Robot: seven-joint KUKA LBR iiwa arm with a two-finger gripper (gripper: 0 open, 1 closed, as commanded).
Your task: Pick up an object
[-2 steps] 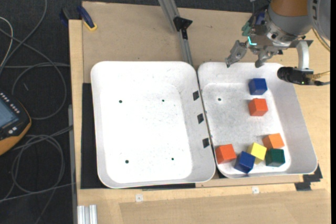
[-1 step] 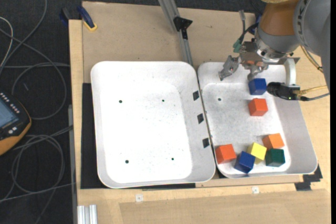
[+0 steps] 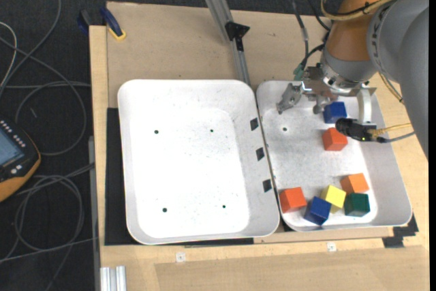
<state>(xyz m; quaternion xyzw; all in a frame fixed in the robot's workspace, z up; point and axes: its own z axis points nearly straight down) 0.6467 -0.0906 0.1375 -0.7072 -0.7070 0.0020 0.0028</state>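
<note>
My gripper (image 3: 303, 102) hangs over the far end of the right bin (image 3: 303, 157), its two fingers spread open with nothing between them. A blue cube (image 3: 334, 111) lies just to the right of the fingers, and a red-orange cube (image 3: 334, 139) sits a little nearer the camera. At the bin's near end lie an orange cube (image 3: 293, 198), a second blue cube (image 3: 317, 210), a yellow cube (image 3: 334, 195), another orange cube (image 3: 354, 182) and a green cube (image 3: 357, 204). The arm's orange band (image 3: 354, 17) rises above the wrist.
The left bin (image 3: 184, 160) stands beside the right one, joined by black clips (image 3: 259, 153). A slanted metal pole (image 3: 218, 3) crosses the back of the bench. Cables and a handheld unit (image 3: 13, 157) lie on the floor at left.
</note>
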